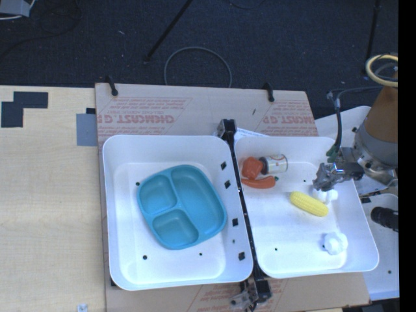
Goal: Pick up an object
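Note:
In the right bin [364,255] a yellow corn cob [309,204] lies near the middle. An orange-red toy [255,173] with a metal cylinder [277,164] beside it rests at the bin's back left. A small white object [334,243] sits near the front right. My gripper [327,184] hangs low over the right bin's right side, just right of and behind the corn cob, close to its end. I see nothing held between its fingers.
The left bin [123,252] holds a blue three-compartment plate [181,205]. A black divider [235,200] runs between the bins. The arm's orange band [387,112] and grey wrist stand at the right edge. Cardboard lies under both bins.

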Robot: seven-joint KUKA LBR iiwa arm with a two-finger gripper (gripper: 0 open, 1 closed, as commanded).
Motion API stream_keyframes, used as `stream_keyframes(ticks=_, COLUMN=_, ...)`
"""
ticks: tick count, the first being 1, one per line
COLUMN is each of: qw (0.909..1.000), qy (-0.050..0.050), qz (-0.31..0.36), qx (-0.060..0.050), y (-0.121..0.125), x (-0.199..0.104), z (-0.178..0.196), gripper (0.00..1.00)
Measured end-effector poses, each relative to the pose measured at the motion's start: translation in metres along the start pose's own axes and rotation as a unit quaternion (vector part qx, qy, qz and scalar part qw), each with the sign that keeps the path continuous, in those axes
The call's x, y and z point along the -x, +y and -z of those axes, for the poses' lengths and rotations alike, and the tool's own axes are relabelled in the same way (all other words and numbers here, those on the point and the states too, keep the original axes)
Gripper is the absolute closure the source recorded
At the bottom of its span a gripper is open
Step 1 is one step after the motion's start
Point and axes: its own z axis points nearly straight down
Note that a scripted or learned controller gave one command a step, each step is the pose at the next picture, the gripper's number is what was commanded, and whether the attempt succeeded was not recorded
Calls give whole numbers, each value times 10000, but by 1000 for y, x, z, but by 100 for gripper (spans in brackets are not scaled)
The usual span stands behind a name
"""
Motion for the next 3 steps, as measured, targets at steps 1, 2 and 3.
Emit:
stream_keyframes(ticks=1, qw=10000, qy=1, qz=-2, qx=-10, y=14, x=-59, z=-9, gripper=100)
stream_keyframes(ticks=2, qw=10000, qy=2, qz=1, qx=-3, y=18, x=-111, z=-6, gripper=100)
stream_keyframes(ticks=3, qw=10000, qy=-2, qz=-4, qx=0, y=28, x=-156, z=0, gripper=100)
